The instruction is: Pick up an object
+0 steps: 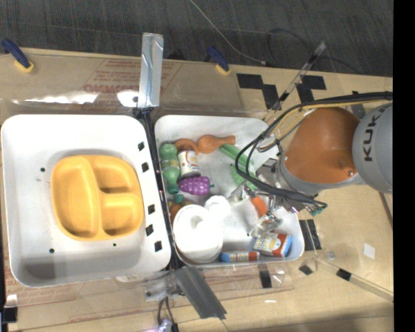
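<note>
Your right bin (167, 126), nearest edge first: a marker-like pen (238, 256) along the front wall, a small carton (273, 244) beside it, a white cup (197, 234) at front left. Farther back, purple grapes (195, 184), a green bottle (170, 166), a small can (188, 162), an orange gourd-shaped toy (214, 143) by the back wall. Left bin (17, 185) holds a yellow divided tray (97, 196). Your arm (321, 154) reaches in from the right, bent down over the right bin. Gripper (263, 213) sits low just above the carton, possibly touching it; cables hide the fingers, so their spread and any hold can't be told.
</note>
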Controlling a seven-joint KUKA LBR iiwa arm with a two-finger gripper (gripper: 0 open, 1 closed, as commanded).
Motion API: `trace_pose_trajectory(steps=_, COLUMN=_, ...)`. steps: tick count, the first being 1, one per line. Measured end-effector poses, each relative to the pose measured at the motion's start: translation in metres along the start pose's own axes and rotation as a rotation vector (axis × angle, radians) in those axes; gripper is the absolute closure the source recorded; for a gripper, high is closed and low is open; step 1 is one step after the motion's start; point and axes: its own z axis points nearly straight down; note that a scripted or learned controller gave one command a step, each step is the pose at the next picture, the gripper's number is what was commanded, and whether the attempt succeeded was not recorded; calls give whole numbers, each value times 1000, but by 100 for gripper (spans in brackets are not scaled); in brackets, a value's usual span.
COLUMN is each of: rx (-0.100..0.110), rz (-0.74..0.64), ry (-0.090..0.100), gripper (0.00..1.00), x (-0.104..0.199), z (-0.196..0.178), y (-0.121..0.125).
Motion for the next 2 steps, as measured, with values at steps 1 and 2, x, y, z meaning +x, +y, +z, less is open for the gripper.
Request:
trace_pose_trajectory(steps=1, rx=-19, rz=34, ry=7, gripper=0, x=-73, z=6, y=-42)
trace_pose_trajectory(steps=2, rx=-23, rz=8, ry=10, gripper=0, x=-68, z=7, y=-37)
